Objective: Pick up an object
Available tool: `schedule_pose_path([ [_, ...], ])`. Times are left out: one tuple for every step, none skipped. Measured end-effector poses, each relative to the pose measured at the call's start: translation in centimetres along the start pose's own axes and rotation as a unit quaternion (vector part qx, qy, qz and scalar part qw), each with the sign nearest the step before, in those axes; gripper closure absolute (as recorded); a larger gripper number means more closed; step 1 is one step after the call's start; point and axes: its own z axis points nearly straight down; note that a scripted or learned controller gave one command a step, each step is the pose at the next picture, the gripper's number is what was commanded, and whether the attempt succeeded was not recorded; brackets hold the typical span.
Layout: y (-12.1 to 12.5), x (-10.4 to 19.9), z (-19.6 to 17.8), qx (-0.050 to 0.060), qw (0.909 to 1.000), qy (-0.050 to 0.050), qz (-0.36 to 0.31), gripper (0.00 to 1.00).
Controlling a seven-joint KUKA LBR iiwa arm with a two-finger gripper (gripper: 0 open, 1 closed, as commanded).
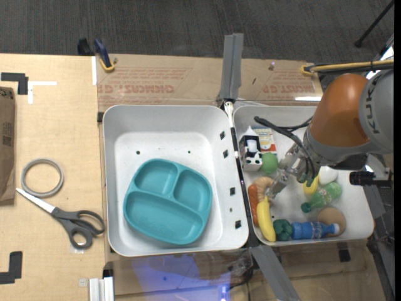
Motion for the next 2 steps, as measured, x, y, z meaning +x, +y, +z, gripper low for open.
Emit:
schedule_pose_path([
  [-3.9, 6.6, 0.0, 0.000, 0.9999, 0.001, 0.017, 0.00],
  [1.6, -0.1, 0.0, 0.001, 1.0000, 0.000, 0.005, 0.00],
])
